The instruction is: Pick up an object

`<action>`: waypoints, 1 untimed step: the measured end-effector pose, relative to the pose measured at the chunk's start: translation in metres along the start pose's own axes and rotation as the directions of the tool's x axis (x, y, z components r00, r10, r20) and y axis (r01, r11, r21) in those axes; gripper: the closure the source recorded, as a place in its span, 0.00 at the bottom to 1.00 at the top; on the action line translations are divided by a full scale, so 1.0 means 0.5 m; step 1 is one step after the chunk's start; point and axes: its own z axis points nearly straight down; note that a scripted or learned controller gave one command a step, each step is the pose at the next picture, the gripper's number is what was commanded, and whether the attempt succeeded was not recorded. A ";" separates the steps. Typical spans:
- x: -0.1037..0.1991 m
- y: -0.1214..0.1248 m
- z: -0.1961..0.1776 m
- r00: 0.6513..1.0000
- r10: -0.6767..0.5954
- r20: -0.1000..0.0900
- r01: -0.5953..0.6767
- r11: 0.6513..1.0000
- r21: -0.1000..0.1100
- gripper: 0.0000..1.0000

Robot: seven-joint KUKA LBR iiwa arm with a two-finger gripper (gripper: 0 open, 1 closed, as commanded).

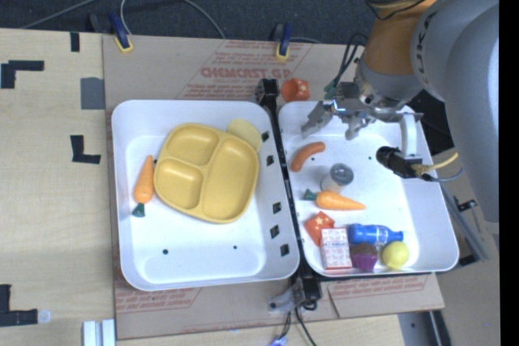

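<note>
Leftmost, a carrot [144, 181] lies in the left bin [138, 251] beside a yellow divided plate [206, 173]. In the right bin [430, 243] sit a sausage [307, 155], a grey disc [341, 173], a second carrot [339, 201], a red-and-white box [335, 247], a blue bottle [373, 235] and a lemon [395, 254]. Above the sausage the gripper [336, 122] hangs with fingers spread apart, holding nothing.

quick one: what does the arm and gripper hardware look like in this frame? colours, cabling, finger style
One arm, bulky, with rounded light-grey shells and a glossy orange band above the wrist. Thin black cables loop over that band and run down its left side. The gripper is bare grey metal with two slim fingers, one angled outward. A black fitting hangs off a white bracket beside it.
</note>
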 end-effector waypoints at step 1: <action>-0.057 0.010 0.196 1.000 0.000 0.001 0.000 1.000 -0.003 0.00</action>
